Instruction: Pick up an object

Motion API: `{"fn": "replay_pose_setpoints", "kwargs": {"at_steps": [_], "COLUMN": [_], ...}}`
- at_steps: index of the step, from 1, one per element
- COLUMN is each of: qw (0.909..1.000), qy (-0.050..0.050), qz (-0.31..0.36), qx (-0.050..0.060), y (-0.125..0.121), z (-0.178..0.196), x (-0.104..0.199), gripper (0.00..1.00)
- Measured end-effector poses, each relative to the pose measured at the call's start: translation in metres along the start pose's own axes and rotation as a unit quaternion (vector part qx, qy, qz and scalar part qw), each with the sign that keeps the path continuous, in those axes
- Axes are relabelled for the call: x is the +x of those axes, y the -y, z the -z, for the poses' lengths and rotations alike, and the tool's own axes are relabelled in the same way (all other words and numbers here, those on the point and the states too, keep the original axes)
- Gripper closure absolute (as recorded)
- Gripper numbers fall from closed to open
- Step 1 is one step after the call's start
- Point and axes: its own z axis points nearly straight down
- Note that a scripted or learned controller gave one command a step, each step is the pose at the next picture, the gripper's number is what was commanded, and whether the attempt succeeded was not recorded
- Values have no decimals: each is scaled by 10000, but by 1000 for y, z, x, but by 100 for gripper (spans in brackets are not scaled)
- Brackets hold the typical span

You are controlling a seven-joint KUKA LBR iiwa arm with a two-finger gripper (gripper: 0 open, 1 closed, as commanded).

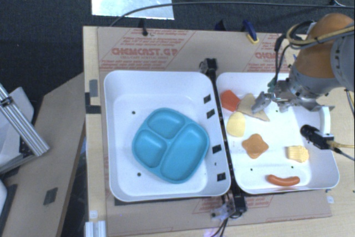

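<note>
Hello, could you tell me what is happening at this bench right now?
A grey arm reaches in from the right, its pincer low over the right bin, at a tan wedge-shaped piece next to a red-orange block. Whether it has a grip cannot be told. A pale yellow piece, an orange piece, a yellow chunk and a sausage lie nearby. The left bin holds a blue divided plate.

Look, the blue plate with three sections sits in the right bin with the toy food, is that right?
Not quite. The camera view shows the blue plate with three sections sitting in the left bin. The toy food, like the sausage and the red piece, lies in the right bin.
</note>
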Motion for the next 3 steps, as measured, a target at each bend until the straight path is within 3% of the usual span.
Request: {"fn": "replay_pose_setpoints", "kwargs": {"at_steps": [1, 2, 3], "qw": [10000, 10000, 10000], "qy": [-1, 5, 6], "qz": [0, 0, 19], "qx": [-4, -25, -42], "y": [-1, -2, -10], "z": [-42, -29, 24], "x": [4, 4, 12], "gripper": [0, 100, 100]}}
